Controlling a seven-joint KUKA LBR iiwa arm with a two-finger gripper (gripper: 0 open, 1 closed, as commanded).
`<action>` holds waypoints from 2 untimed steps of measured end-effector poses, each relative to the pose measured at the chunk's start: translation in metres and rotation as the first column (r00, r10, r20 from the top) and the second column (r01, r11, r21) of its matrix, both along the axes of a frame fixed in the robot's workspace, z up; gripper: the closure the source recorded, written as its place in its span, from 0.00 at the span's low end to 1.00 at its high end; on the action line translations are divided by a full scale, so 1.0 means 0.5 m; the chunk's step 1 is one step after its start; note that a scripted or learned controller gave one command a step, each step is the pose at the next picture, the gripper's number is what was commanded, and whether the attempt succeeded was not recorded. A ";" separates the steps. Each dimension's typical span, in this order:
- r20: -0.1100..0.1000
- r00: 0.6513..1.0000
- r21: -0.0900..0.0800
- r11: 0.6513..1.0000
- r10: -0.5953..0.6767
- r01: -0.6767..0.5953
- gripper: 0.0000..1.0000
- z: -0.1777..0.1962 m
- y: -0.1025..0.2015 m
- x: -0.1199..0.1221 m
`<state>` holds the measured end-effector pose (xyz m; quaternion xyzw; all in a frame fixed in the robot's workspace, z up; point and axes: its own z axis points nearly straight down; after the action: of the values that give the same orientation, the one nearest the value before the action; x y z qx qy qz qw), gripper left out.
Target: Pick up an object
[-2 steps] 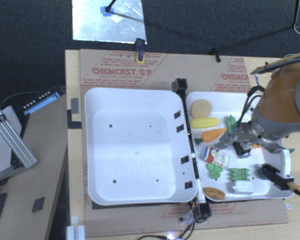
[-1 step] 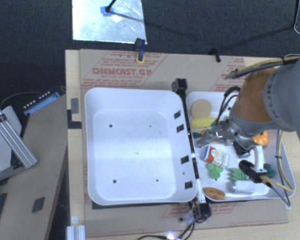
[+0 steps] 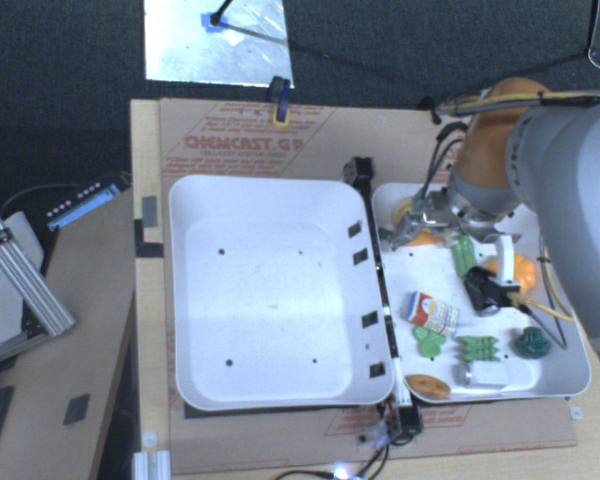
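My gripper (image 3: 408, 230) hangs low over the far left corner of the right bin (image 3: 570, 373), close to the wall between the two bins. A yellow-orange thing (image 3: 421, 212) lies right beside it, partly hidden by the wrist. Just right of the gripper is a green stick-like piece (image 3: 464, 256), and an orange thing (image 3: 520, 268) sits further right. Nearer the front lie a red and white packet (image 3: 432, 312), a green blob (image 3: 430, 343), a green studded block (image 3: 477, 348), a dark teal thing (image 3: 531, 344), a pale block (image 3: 486, 373) and a brown oval (image 3: 428, 386).
The left bin (image 3: 195, 203) stands beside the right one, with black clips (image 3: 365, 258) along the shared wall. The grey arm with its orange band (image 3: 495, 133) covers the far right of the right bin. A shiny sheet (image 3: 216, 28) lies beyond the bench.
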<state>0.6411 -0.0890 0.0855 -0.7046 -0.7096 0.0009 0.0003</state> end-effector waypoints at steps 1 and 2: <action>-0.002 1.000 0.002 1.000 -0.001 0.001 1.00 0.020 0.000 -0.004; -0.003 1.000 0.000 1.000 -0.004 0.004 1.00 -0.004 0.006 -0.003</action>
<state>0.6395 -0.0860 0.0836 -0.7059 -0.7083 0.0021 0.0012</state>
